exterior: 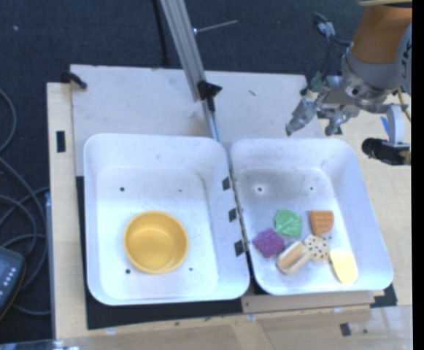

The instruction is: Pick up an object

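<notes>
Left bin (102,195) has just a yellow bowl (156,241) sitting in its lower middle. Right bin (357,188) has all the small stuff bunched in its lower right: green piece (287,222), orange piece (321,222), purple piece (268,243), tan block (293,257), a spotted die-like thing (316,247) and a yellow piece (344,265), most touching or nearly so. Upper half of that bin is open floor. The gripper (312,121) hangs over the bin's top rim, upper right of frame, fingers spread and pinching nothing.
</notes>
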Action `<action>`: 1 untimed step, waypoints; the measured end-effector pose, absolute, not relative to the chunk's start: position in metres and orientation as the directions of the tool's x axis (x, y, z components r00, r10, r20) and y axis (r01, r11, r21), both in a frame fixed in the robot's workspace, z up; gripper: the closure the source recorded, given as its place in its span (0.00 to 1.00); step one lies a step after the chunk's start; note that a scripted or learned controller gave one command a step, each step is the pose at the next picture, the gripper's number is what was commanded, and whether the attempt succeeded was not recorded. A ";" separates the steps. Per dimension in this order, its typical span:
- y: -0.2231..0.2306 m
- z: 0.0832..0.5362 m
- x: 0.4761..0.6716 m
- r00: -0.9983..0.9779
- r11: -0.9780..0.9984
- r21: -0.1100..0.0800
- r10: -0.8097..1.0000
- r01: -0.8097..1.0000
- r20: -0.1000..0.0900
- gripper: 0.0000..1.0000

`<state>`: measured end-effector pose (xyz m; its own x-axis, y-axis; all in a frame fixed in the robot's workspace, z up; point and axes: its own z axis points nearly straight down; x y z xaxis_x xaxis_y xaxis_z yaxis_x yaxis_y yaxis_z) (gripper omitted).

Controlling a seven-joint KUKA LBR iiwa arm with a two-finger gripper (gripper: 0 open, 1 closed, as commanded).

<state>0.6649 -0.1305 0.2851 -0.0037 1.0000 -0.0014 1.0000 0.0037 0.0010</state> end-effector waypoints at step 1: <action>-0.131 0.285 0.665 -0.004 0.004 0.001 1.000 1.000 -0.002 0.00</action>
<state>0.6648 -0.1308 0.2852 -0.0037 1.0000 -0.0023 1.0000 0.0037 0.0009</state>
